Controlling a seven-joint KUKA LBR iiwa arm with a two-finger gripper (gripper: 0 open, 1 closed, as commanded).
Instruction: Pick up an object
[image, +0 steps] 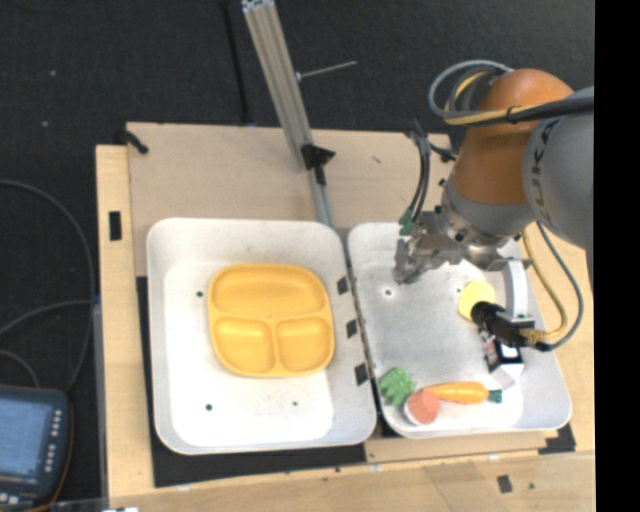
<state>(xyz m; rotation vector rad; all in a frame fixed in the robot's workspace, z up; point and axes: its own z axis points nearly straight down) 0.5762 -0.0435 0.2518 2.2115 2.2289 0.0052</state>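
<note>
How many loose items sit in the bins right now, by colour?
Yellow: 2, the divided tray and the round piece
Green: 1, the leafy piece
Orange: 1, the carrot
Pink-red: 1, the round piece
Total: 5

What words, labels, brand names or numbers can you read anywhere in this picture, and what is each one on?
No text reads clearly here.
Grey arm: dark letters run along its casing by the orange band, too blurred and cut off to read.
Dark device with a screen at the lower left: whatever it displays is too small to read.
Yellow divided plate and both white bins: no markings visible.
</note>
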